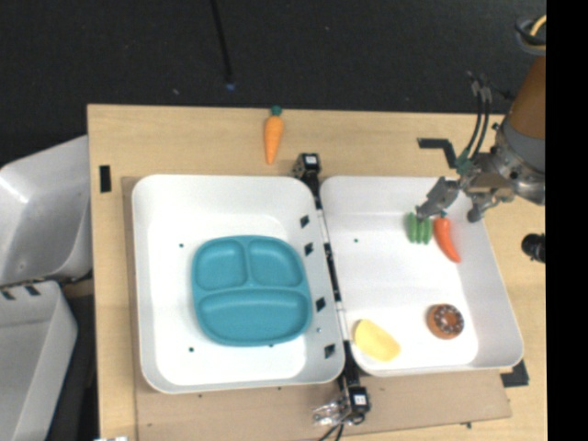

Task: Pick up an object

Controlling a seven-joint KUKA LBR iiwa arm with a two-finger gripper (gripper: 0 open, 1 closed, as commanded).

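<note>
Carrot toy [446,239] lies tilted in the right bin [386,274], up near its far right corner, with a small green piece [420,229] just beside it on the left. Claw [453,202] hangs right above the pair, fingers spread wide, gripping nothing. Nearer the front of that bin sit a yellow piece [376,340] and a brown doughnut [446,321]. Left bin [165,237] carries a teal divided plate [249,289]. A second carrot [273,135] rests on the table [184,136] beyond the bins.
</note>
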